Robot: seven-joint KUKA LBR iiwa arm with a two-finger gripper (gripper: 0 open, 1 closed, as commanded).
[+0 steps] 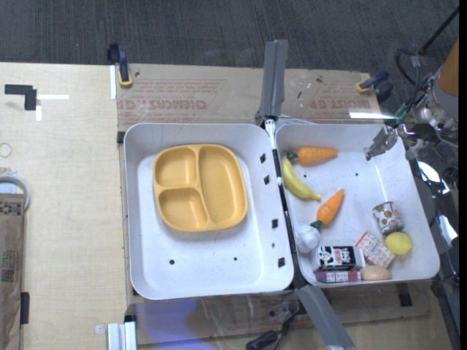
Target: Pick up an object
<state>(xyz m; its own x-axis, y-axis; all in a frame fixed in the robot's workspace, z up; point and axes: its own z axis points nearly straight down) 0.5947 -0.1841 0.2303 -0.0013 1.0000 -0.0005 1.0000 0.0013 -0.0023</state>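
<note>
Desk (58, 195) | claw (381, 144), state unclear, at right bin's (350, 188) 1 o'clock | banana (298, 181), carrots inside | left bin (146, 268): yellow tray (200, 187)

red mirrored lettering on cardboard sheet (197, 93), unreadable

A robotics lab, probably: a plywood bench (58, 195) carries two white bins (139, 217) fixed with clamps (117, 57), cardboard (219, 97) beneath them, cables (416, 64) trailing at right, dark carpet (182, 13) behind.
</note>
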